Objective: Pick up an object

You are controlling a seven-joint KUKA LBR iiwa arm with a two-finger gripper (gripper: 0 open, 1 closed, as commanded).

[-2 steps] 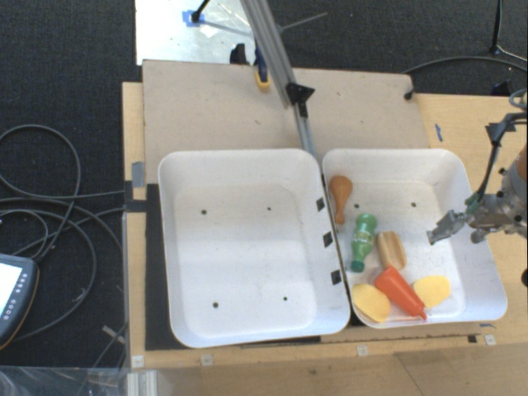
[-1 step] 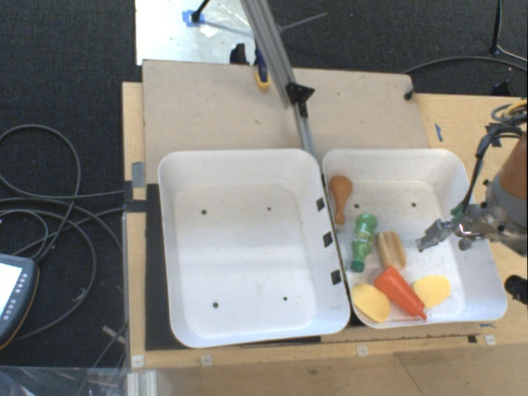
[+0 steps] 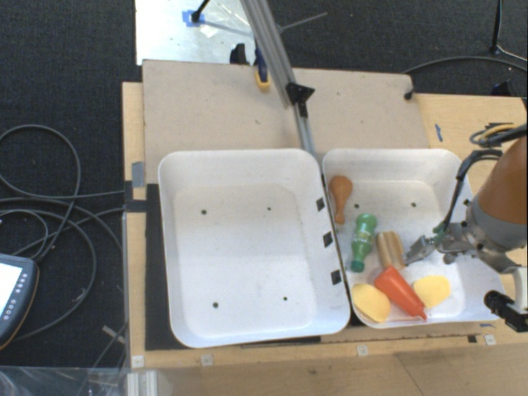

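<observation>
My gripper [image 3: 417,249] reaches in from the right over the right bin [image 3: 396,170], its fingers pointing left and open with nothing between them. Its tips hang just right of a tan wooden block [image 3: 388,248]. A green bottle [image 3: 361,240] lies left of the block. Below the block lies an orange cone [image 3: 400,291], with one yellow piece [image 3: 371,302] to its left and another yellow piece [image 3: 432,289] to its right. A brown pear-shaped object [image 3: 340,191] rests near the bin's left wall.
The left bin [image 3: 177,172] sits beside the right one, with black clips along their shared wall [image 3: 327,239]. A grey pole [image 3: 272,44] slants down to the bins' back edge. Cables lie on the floor at left.
</observation>
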